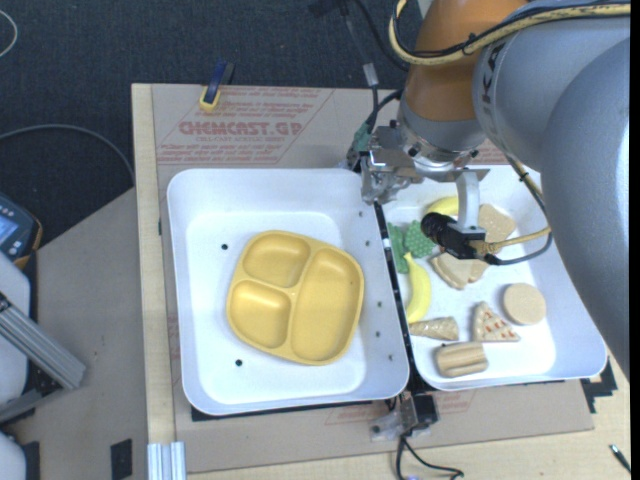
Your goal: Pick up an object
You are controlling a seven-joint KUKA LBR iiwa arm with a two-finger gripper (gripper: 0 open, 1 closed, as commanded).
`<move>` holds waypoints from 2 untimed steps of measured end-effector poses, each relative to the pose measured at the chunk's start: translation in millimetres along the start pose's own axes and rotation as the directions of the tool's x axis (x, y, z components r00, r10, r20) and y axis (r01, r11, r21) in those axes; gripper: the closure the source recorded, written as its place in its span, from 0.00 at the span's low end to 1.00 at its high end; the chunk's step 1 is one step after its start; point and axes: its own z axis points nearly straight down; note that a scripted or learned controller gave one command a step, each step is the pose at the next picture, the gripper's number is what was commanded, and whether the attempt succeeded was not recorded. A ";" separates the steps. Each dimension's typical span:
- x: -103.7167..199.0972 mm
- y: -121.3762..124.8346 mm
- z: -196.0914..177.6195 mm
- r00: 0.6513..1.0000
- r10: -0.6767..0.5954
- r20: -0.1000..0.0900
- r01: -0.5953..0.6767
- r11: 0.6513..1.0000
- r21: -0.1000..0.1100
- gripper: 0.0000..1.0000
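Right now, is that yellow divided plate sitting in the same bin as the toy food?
No, the yellow divided plate lies alone in the left bin, while the banana and other toy food sit in the right bin.

The desk [160,268] is a tan board carrying red printed lettering [240,126] toward 12 o'clock, with a small blue-and-yellow clip [213,88] at its far edge. Dark carpet [120,28] lies beyond it at 11 o'clock, crossed by a thin black cable [70,133] at 9 o'clock. A grey metal bar [40,348] sits at 8 o'clock, a dark device with an orange rim [15,230] just above it, and a black connector with trailing wires [420,413] at 6 o'clock.
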 end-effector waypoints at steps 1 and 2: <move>-5.3 -7.5 -3.7 1.000 0.005 0.002 -0.005 1.000 0.005 1.00; -0.6 8.3 -16.6 1.000 0.004 0.002 -0.004 1.000 -0.001 1.00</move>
